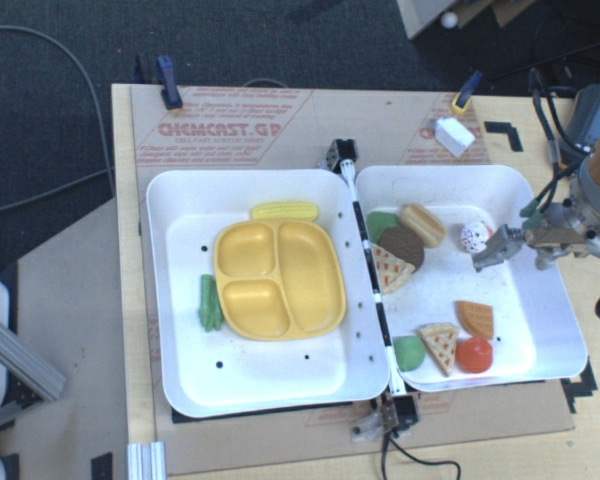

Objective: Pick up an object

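Observation:
My gripper (520, 256) hangs over the right side of the right bin (545, 313), its two fingers spread and nothing between them. Its left fingertip (488, 256) is just beside a white speckled ball (472, 236), apart from it or barely touching. Further left lie a tan bun (423, 224), a brown cookie (403, 245), a green round piece (382, 224) and a pizza slice (387, 269). Along the bin's front lie an orange wedge (475, 318), a red tomato (474, 355), a second pizza slice (439, 345) and a green lump (409, 352).
The left bin (180, 298) holds a yellow divided plate (278, 276), a corn cob (284, 210) behind it and a green pea pod (210, 302) to its left. A white block (454, 135) lies on the cardboard behind the right bin.

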You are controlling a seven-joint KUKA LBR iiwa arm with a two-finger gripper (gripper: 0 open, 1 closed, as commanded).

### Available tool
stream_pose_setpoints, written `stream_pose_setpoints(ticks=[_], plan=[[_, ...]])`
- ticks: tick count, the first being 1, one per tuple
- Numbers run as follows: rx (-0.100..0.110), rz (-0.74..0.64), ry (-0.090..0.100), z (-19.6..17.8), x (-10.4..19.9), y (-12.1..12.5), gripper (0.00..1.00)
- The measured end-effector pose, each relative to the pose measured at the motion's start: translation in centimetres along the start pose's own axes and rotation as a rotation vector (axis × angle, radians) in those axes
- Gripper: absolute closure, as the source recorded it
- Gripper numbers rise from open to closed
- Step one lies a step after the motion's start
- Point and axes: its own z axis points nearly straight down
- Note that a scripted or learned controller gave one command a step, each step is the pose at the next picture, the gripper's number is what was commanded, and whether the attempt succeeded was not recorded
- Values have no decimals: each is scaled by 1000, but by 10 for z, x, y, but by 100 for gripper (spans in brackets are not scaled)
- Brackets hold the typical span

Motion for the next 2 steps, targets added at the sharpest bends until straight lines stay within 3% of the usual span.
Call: stream_pose_setpoints(ticks=[1,2], plan=[[1,1,1,114,-30,-14,0],[0,1,1,180,-26,-13,0]])
